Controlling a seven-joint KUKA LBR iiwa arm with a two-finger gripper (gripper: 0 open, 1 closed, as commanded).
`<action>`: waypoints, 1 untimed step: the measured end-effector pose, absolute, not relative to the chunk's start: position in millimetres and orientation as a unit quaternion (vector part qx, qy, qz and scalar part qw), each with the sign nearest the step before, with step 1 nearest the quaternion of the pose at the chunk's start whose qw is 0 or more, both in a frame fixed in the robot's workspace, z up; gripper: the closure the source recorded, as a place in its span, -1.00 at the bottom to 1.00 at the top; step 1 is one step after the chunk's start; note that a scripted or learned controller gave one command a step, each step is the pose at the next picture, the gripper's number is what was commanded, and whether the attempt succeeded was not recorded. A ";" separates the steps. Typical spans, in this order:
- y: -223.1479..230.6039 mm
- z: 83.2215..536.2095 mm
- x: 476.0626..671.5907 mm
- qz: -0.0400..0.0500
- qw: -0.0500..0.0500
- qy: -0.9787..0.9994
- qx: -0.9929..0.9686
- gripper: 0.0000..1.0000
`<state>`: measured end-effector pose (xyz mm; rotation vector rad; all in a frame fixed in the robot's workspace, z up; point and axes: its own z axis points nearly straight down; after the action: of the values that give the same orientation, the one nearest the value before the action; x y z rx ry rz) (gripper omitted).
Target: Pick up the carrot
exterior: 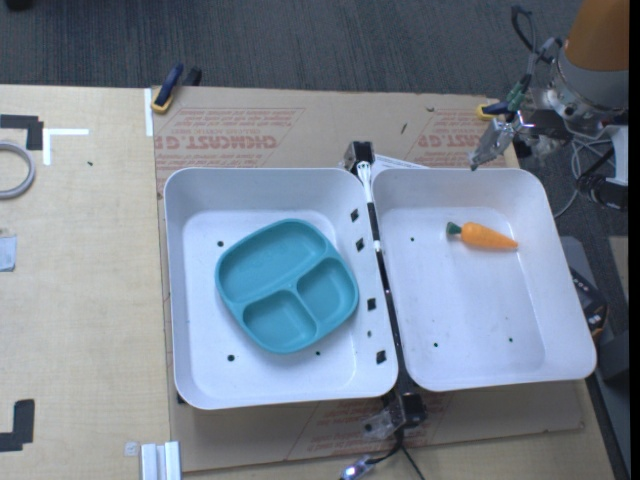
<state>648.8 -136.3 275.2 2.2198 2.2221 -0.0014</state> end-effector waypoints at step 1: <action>-175.9 138.3 627.8 0.000 0.000 0.707 0.708 -1.00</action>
<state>627.8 -175.9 138.3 2.2231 2.2202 -0.0014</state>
